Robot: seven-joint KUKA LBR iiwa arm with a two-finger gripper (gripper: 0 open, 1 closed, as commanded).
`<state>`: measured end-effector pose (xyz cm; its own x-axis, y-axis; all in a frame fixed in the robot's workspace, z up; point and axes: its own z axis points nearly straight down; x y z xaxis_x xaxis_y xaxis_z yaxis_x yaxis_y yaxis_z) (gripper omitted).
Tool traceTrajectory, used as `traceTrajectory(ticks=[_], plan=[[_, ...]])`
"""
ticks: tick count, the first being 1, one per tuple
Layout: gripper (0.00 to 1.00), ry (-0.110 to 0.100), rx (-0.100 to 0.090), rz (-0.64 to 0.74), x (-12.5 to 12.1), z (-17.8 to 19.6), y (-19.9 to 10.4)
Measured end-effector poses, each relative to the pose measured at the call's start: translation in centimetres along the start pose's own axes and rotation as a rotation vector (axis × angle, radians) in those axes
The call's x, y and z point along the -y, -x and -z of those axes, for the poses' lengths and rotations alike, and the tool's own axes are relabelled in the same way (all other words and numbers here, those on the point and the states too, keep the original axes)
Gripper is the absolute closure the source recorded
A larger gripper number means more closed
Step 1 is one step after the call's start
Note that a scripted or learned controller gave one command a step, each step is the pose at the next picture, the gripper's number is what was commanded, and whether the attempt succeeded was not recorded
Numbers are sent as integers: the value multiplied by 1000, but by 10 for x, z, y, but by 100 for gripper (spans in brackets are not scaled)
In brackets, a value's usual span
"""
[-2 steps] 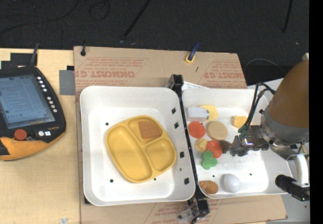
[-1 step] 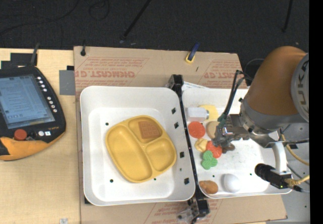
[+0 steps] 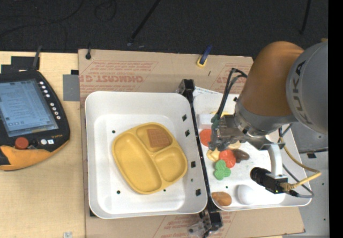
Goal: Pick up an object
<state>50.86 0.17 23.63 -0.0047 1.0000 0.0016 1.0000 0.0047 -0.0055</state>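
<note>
Red toy piece lying in the right bin, right of centre frame, directly below the gripper, close under its tip; whether touched, not discernible. Orange-red round piece just left of the gripper, against the bin's left wall. Green lumpy piece just below the red one, touching or nearly so; small yellow piece at its upper left, dark brown piece at its right. Lower down near the bin's front wall, brown oval piece beside white egg-like piece. Grey arm with orange band reaching in from the right. Left bin bearing yellow divided tray, brown square in its upper compartment. Tablet-style pendant at far left on bench.
</note>
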Motion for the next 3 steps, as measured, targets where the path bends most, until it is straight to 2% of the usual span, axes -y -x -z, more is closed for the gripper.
traceTrajectory(ticks=[1, 2, 3], plan=[[100, 0, 1, 0, -31, -6, -54], [100, -1, 2, -4, -33, -2, -64], [100, -3, 3, -5, -31, -11, -51]])
